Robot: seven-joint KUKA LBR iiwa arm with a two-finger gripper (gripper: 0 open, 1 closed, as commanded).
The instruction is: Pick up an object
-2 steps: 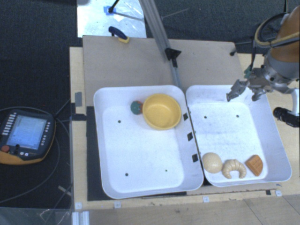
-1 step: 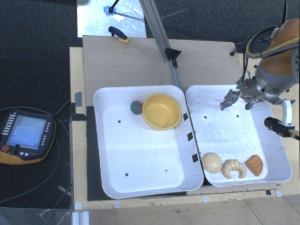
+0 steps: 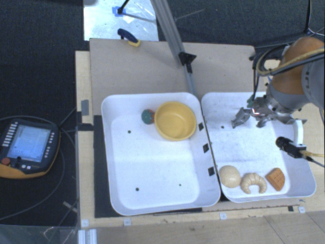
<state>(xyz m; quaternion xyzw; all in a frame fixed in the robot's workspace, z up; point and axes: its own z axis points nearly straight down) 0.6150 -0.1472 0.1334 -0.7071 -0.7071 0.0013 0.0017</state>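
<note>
On the worktop (image 3: 137,70) two shallow white bins lie side by side. The left bin (image 3: 152,187) sits well to the left of the pincer (image 3: 249,117), and the right bin (image 3: 244,146) lies directly under it. The grey arm (image 3: 297,80), with its orange band, reaches in from the right and stops over the upper part of the right bin. The pincer points left; its two fingers stand spread apart with nothing between them. A yellow bowl (image 3: 175,121) rests upright in the left bin, to the left of the pincer and near the wall the bins share. Below the pincer, along the near edge of the right bin, lie a croissant (image 3: 254,182), a round bun (image 3: 229,176) just left of it and a small orange waffle piece (image 3: 276,179) just right of it. A small dark green ball (image 3: 148,116) touches the bowl's far left side.
</note>
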